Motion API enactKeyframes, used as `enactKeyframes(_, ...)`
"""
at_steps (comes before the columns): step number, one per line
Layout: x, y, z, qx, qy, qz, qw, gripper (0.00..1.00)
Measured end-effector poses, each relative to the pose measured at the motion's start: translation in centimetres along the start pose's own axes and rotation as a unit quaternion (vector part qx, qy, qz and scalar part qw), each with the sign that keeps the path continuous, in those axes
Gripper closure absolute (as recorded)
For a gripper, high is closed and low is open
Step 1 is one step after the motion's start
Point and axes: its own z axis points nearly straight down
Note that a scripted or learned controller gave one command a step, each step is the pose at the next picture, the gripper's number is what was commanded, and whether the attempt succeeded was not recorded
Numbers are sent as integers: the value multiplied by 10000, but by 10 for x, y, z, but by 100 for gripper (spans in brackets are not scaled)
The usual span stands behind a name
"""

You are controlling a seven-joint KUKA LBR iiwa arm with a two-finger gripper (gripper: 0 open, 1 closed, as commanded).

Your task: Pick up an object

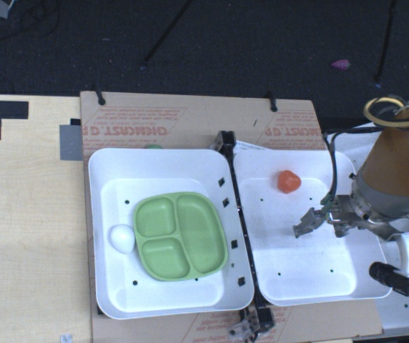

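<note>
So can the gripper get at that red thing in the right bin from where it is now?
Probably yes. The gripper hangs over the right bin, and the red object sits alone on bare floor nearby.

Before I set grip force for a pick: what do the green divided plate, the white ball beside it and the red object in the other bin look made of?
Green divided plate: likely moulded plastic, matte with a soft sheen, uniform colour, rounded compartment ridges.
White ball: smooth and slightly glossy, possibly plastic or foam; too small to tell.
Red object: matte orange-red, lumpy outline; perhaps soft plastic or rubber, uncertain.
</note>
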Motion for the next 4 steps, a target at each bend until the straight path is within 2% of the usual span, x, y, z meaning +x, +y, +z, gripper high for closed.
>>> enactKeyframes(1,-2,2,44,29,12,-2,10000,0)
enactKeyframes(3,-2,1,121,9,8,2,10000,0)
enactKeyframes(4,-3,2,109,3,10,31,10000,100)
